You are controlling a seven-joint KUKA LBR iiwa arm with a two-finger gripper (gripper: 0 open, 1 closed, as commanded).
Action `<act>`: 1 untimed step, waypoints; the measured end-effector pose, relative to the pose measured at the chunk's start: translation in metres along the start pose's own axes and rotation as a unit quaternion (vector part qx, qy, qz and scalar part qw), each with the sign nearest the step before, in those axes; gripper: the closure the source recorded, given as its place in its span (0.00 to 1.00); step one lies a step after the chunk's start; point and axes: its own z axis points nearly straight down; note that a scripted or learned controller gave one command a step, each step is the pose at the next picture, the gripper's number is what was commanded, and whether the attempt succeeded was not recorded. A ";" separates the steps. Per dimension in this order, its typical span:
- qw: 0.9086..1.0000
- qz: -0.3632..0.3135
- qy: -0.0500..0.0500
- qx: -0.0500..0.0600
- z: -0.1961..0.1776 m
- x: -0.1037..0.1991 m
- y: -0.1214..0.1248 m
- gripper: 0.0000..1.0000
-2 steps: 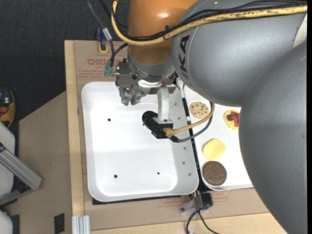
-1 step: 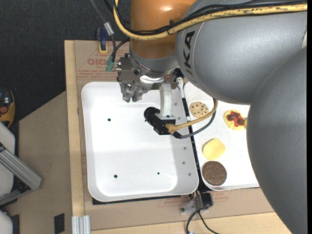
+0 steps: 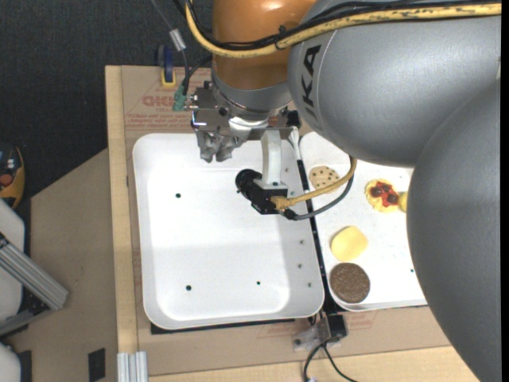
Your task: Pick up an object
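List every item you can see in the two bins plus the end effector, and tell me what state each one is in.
End effector: over the left bin's far edge, nothing seen between its fingers.
Left bin: flat on the bench.
Right bin: holds the food items.
Brown round cookie: lying flat at the near edge.
Yellow piece: lying flat, apart from the cookie.
Speckled cracker: lying flat, partly behind a cable.
Red-topped piece: lying flat.

Arm (image 3: 413, 94): large smooth grey casing, rounded, glossy highlights. Black lettering partly visible on grey shell near wrist. Orange band (image 3: 258, 22): glossy, dome-shaped, above wrist. Yellow-and-black braided cable (image 3: 382, 14) runs across casing, loops round orange band; thinner black cables alongside. Wrist flange: silver-grey metal ring. Tool (image 3: 213, 146): grey metal, small green connector at side. Black fitting with tan hose (image 3: 318, 197) below flange.
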 end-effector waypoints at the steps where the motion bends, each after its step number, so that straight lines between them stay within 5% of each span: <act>1: 1.000 0.000 0.000 0.000 -0.005 0.000 0.002 1.00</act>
